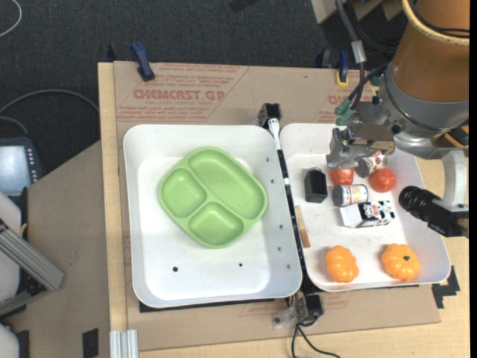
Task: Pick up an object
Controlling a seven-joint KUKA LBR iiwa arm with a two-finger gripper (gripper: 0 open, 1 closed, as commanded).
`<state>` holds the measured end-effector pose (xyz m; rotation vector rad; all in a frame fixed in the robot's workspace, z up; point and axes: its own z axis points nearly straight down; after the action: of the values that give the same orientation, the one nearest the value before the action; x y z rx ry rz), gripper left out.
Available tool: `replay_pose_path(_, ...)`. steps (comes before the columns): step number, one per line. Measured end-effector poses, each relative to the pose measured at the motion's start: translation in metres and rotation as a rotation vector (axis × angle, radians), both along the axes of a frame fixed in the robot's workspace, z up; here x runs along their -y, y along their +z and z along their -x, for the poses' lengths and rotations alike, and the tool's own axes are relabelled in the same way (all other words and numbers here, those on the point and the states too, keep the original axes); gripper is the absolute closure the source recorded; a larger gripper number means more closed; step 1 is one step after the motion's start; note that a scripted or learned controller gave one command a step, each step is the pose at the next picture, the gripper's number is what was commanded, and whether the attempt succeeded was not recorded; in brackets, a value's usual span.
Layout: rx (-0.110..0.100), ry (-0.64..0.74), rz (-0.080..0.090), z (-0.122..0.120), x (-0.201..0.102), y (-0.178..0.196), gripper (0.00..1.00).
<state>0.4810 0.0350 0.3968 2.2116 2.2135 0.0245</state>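
Two bins (141,200), one green plate (212,196), two pumpkins (341,264), two tomatoes (383,179)

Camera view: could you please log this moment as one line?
grey two-finger gripper: over right bin | small red tomato-like object: below it | grasp: unconfirmed

- A green plastic three-compartment plate (212,197) lies in the left shallow white bin (145,222).
- A brown printed cardboard sheet (186,92) lies under both bins.
- A blue clamp (141,60) grips its far edge.
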Motion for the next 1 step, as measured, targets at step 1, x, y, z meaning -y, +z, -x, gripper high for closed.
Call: replay_pose_path(1,-0.031,0.006,0.002,0.0034,-0.0724,-0.1,1.0)
